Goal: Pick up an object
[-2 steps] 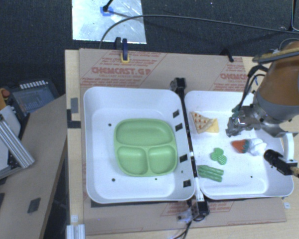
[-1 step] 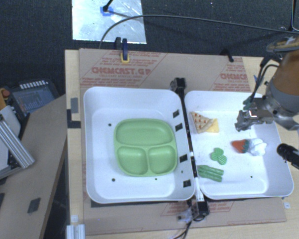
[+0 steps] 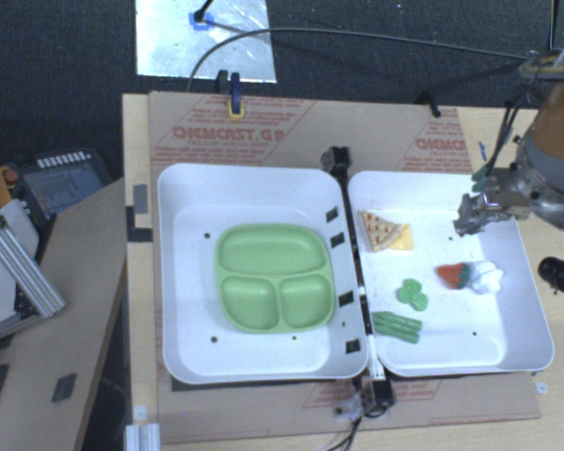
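While nothing is held yet, the gripper (image 3: 472, 216) is seen in the camera view hanging above the upper right part of the right bin (image 3: 522, 346), and it cannot be told whether the jaws are released or clenched. Four candidates lie in that bin: a toy pizza slice (image 3: 385, 231) near the divider, a toy strawberry (image 3: 454, 274) touching a white piece (image 3: 487, 278), a small green toy (image 3: 413, 295) and a green bean pod (image 3: 397, 326). The strawberry lies nearest and would probably be the easiest target; the jaws should be centred over it, clear of the white piece, and lowered straight.

The surface is covered by a printed brown board (image 3: 263, 130). A green divided plate (image 3: 272, 278) sits in the left bin (image 3: 183, 242). Dark carpet (image 3: 56, 54), cables and a teach pendant (image 3: 61, 188) are seen around.
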You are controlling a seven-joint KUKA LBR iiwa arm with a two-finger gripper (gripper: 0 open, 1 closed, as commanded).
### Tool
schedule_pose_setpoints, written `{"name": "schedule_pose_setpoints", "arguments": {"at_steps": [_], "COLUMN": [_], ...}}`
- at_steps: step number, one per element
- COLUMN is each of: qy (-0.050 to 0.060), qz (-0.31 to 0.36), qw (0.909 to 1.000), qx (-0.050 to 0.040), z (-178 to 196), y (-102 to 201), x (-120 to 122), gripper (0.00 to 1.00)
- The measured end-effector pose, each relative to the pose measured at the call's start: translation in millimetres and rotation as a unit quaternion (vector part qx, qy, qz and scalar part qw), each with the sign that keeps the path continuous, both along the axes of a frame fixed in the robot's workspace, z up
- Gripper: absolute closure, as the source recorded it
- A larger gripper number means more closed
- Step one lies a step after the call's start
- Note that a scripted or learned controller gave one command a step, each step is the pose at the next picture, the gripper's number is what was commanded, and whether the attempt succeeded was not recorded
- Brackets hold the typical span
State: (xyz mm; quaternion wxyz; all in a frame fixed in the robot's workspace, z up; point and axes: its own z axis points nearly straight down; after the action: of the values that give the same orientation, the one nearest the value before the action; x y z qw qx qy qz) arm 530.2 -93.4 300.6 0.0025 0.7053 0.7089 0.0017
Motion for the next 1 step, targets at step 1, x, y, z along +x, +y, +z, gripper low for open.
{"name": "schedule_pose_setpoints", "arguments": {"at_steps": [1], "qy": [0.002], "qz": [0.002], "qw": [1.0000], "qx": [0.0013], "z": [-13.3], "y": [61.0], "x": [8.5], "gripper": [1.00]}}
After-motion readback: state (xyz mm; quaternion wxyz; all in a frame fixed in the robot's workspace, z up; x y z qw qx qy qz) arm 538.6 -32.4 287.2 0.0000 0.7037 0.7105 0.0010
